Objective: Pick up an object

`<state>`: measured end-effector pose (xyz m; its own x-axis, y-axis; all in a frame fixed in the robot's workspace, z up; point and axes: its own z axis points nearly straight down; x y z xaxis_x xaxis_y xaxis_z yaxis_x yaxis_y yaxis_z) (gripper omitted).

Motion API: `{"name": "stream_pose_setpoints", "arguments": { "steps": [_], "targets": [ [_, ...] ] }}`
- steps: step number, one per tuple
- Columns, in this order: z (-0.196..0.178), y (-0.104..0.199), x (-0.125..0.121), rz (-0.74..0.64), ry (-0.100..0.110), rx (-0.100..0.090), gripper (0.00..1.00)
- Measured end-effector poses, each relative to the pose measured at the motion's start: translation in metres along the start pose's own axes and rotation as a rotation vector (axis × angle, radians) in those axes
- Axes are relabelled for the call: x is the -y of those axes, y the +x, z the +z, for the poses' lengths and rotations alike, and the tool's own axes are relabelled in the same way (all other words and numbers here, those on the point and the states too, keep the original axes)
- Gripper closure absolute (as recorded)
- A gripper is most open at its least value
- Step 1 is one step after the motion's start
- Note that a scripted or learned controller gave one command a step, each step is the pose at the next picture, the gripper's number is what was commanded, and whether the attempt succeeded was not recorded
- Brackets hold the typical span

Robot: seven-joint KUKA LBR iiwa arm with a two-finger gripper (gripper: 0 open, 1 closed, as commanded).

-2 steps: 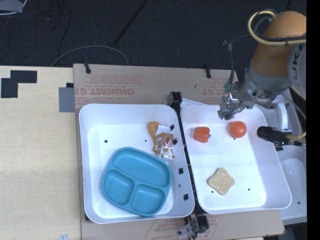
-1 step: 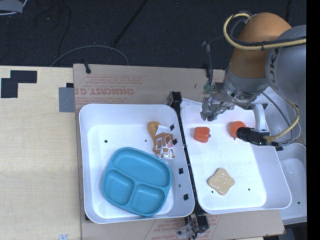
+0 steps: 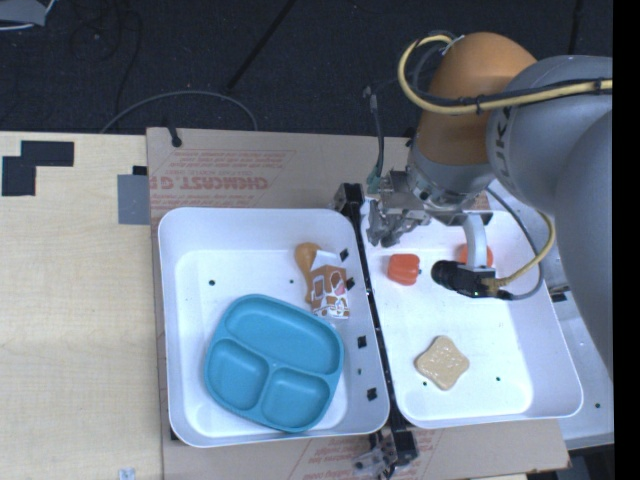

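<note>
Nearest the camera, a pale toast-shaped piece [image 3: 442, 362] lies flat on the floor of the right bin [image 3: 560, 388], well apart from everything else there. In the left bin [image 3: 185, 268] a blue divided plate [image 3: 272, 361] with three compartments rests in the near half, tilted slightly against the bin floor. Just beyond the plate, close to the wall the two bins share, sits a small printed carton [image 3: 329, 292], and a tan pear-shaped piece [image 3: 306, 261] touches its far left side. Across the divider, in the far half of the right bin, a small red-orange block [image 3: 403, 268] lies on the floor. To its right an orange and white item [image 3: 477, 248] stands partly hidden behind a black part of the arm. The tool [image 3: 385, 230] hangs over the far left corner of the right bin, just beyond the red-orange block and apart from it; whether it is spread or closed I cannot tell, and nothing is seen in its grip. Farthest off, the worktop [image 3: 70, 268] carries a cardboard sheet [image 3: 260, 173] under the bins
</note>
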<state>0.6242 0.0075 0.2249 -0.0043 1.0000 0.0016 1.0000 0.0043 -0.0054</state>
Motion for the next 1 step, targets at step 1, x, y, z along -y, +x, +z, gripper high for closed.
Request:
{"name": "stream_pose_setpoints", "arguments": {
  "steps": [1],
  "targets": [
    [-0.0105,0.0561,-0.0063,-0.001,-0.004,0.000,1.00]
  ]
}}
